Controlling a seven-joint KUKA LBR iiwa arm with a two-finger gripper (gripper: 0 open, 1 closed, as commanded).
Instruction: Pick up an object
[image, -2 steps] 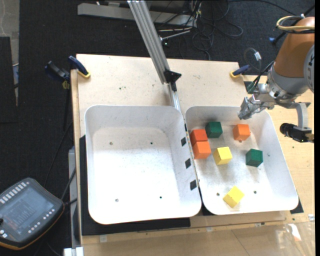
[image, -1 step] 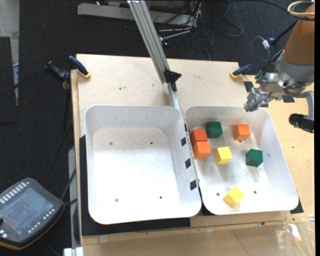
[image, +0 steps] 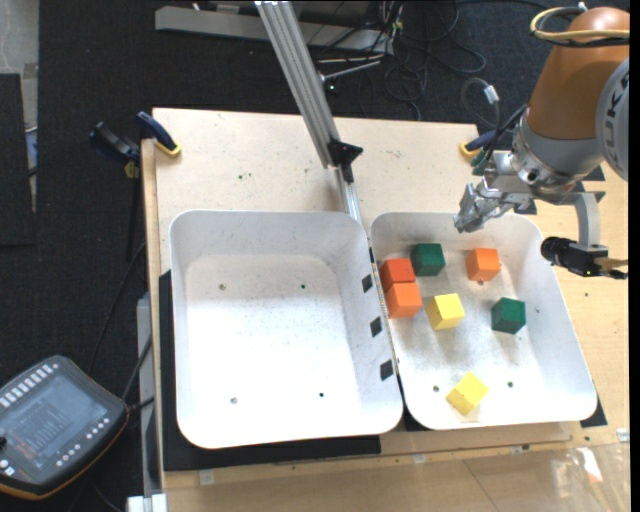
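The right bin holds several small cubes: two orange ones touching at its left side, a dark green one behind them, another orange cube, a yellow cube, a green cube and a yellow cube near the front. My gripper hangs over the bin's back rim, above and slightly behind the lone orange cube. Nothing is visible between its fingers.
The left bin lies beside the right one. A slanted metal strut runs from the top down to the bins' shared back corner. Clamps sit at the bench's back corners. A teach pendant lies at the lower left.
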